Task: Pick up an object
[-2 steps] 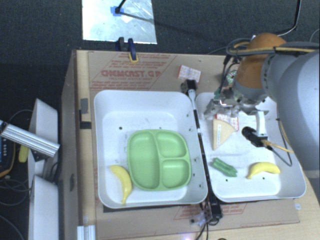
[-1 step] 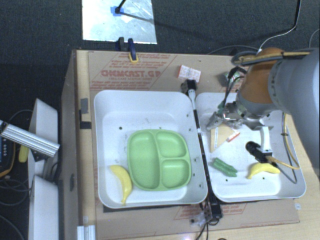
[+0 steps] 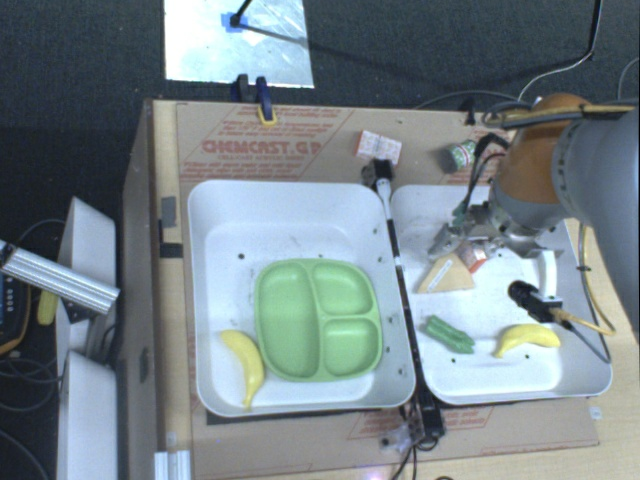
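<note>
- Gripper (image 3: pixel 466 240): mine, low over the upper middle of the right shallow white plastic bin (image 3: pixel 500 376), right of frame centre; whether it stands wide or narrow I cannot tell from this view; nothing is visibly held.
- Pale tan wedge-shaped block (image 3: pixel 447 277): the nearest candidate, lying flat on the bin floor just below and left of my gripper; whether we touch I cannot tell.
- Handling, as judged: probably a light, stiff toy piece with smooth, somewhat slippery faces; not fragile; I would close across its two long sloping sides near the broad end, since the thin tip may squirt out.
- Small red-and-white piece (image 3: pixel 474 259): close under my gripper, beside the wedge's upper right edge; too small to identify.
- Other contents, lower in the same bin: a short green rod-like piece (image 3: pixel 450 333); a small yellow toy banana (image 3: pixel 527 339); both well apart from the wedge.
- Left white bin (image 3: pixel 290 228): a light-green divided plate (image 3: pixel 320 318); a second yellow banana (image 3: pixel 245 365) at its lower left.
</note>
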